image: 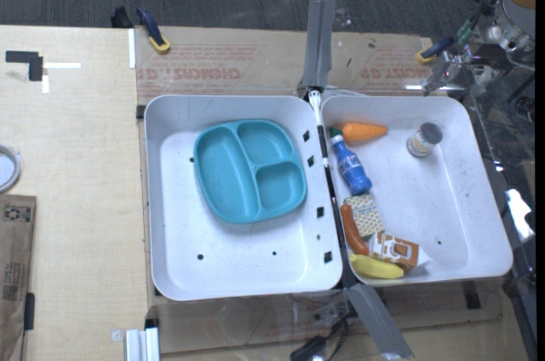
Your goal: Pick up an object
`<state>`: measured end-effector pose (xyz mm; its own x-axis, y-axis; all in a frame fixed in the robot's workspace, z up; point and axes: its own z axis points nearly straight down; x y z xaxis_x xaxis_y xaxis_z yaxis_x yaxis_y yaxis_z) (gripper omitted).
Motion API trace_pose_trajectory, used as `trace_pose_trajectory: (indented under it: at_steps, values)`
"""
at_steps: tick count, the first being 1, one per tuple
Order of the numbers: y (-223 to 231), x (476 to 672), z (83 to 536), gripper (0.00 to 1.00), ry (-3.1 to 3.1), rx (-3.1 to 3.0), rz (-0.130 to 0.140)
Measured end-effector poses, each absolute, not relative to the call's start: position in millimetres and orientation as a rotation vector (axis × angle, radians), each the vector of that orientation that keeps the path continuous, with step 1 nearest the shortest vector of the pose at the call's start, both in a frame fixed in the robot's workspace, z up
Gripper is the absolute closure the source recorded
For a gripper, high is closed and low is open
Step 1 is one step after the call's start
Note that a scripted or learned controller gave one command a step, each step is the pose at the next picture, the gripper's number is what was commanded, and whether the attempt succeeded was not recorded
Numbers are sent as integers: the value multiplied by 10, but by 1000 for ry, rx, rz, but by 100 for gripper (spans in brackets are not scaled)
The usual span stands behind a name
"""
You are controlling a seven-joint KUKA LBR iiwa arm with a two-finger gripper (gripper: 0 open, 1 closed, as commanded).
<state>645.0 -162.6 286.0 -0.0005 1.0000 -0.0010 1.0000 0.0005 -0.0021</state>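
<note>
The right bin [443, 206] holds an orange carrot [364, 130], a blue bottle [350, 166] and a small round can [424, 139] near its back. Along its left wall toward the front lie a red sausage [352, 232], a checkered packet [368, 215], an orange-and-white carton [397, 249] and a yellow banana [376, 267]. In the left bin [170, 249] rests a blue divided plate [251, 172]. My gripper [453, 68] hangs at the upper right, beyond the right bin's back right corner, above the bench and apart from every object.
Yellow-and-blue clamps [154, 33] [430, 53] hold the cardboard sheet behind the bins. A grey post [319, 44] stands between the bins at the back. A tape roll [5, 169] and a brown packet [15, 266] lie on the bench at the far left.
</note>
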Motion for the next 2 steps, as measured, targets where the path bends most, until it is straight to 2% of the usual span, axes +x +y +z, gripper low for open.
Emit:
trace_pose_trajectory:
  at_steps: [1,2]
  values:
    - [-1793,6454,1414,0,-2207,-2256,-7]
    - [-1561,6587,926,0,-2058,-2374,2]
